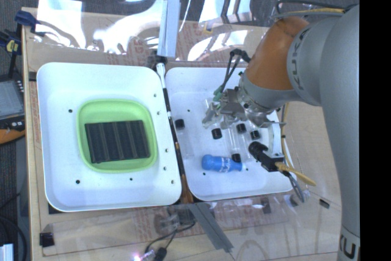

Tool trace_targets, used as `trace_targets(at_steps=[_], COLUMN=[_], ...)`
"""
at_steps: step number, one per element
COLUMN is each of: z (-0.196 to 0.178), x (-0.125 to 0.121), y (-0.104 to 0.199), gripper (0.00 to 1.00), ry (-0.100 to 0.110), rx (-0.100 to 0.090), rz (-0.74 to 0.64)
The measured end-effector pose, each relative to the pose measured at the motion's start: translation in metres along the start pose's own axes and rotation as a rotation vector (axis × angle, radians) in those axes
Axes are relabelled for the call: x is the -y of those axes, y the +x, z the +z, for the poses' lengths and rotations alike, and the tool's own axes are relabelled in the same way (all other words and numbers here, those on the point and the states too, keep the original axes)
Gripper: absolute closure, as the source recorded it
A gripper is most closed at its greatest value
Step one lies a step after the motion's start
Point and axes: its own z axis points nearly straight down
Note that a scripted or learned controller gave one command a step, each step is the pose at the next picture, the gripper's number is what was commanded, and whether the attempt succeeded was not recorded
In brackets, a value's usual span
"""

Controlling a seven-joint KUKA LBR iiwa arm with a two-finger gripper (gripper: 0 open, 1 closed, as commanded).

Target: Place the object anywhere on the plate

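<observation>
Blue bottle (221, 163): lying on its side on the floor of the right bin (195, 183), just below the gripper (234, 131) and a little to its left, apart from it and not being held.

Starting far to the gripper's left: green plate (85, 116) sitting in the left bin (52, 79), carrying a dark ridged insert (117, 139), well apart from the gripper and across the raised rims where the two bins are meeting. Nearer, still left of the gripper: small black piece (179, 124) resting on the right bin's floor. Hovering low over the right bin's middle; impossible to tell whether spread or pressed together, the wrist covering that part.

Judging the risks: descending slightly off the bottle's axis and nudging the round body into rolling away; closing on bare floor and lifting nothing; gripping loosely and dropping it while crossing the rims; releasing on the ridged insert and letting it roll off the plate.
</observation>
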Motion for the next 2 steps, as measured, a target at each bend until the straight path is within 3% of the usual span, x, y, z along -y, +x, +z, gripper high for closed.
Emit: trace_targets(at_steps=[1, 2], z=[-0.0112, -0.0113], x=[-0.0085, -0.0086], y=[0.0714, 0.0708], gripper=[1.00, 0.00], ry=[-0.003, -0.003], rx=[0.002, 0.002], rz=[-0.066, -0.065])
